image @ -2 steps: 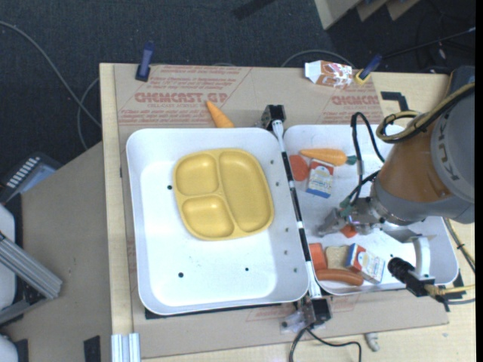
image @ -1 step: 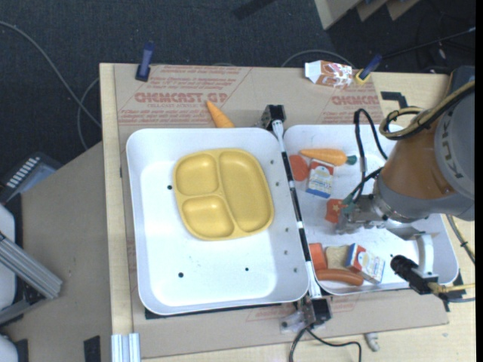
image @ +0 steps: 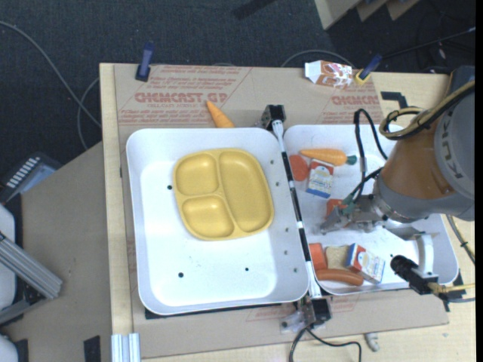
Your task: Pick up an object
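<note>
plainly, cardboard printed "chemcast gp", yellow tray

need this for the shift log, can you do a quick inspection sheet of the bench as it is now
surface: cardboard-covered bench bearing two shallow white bins, left bin and right bin
job's things: in right bin, orange toy carrot, small red-and-white carton, reddish toy sausage, small printed box
clutter: yellow divided plastic tray in left bin; second orange carrot and crumpled wrapper on bench
grippers: gripper low over right bin, finger state unclear
cables: black cable over right bin
surroundings: dark carpet
</note>
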Motion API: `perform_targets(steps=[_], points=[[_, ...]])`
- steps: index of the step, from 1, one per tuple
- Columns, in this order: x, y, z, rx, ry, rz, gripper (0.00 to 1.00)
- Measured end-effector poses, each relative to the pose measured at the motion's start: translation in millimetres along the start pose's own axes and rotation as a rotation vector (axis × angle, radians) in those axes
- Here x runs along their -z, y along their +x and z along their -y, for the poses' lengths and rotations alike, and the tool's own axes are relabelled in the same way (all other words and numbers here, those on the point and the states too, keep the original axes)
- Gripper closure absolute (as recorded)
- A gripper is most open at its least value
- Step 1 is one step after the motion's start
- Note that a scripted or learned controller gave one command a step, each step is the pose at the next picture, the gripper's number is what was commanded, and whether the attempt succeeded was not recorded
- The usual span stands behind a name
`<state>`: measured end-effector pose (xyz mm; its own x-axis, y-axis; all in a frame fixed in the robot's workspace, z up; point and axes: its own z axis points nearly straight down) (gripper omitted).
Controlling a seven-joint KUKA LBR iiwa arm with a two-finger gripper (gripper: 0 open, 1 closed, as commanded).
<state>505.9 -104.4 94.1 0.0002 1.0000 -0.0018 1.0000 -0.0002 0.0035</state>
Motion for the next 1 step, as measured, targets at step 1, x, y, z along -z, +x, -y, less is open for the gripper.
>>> perform_targets(steps=[1], points=[[-9.8,12.1,-50.3,0.002,0.003,-0.002,0.0]])
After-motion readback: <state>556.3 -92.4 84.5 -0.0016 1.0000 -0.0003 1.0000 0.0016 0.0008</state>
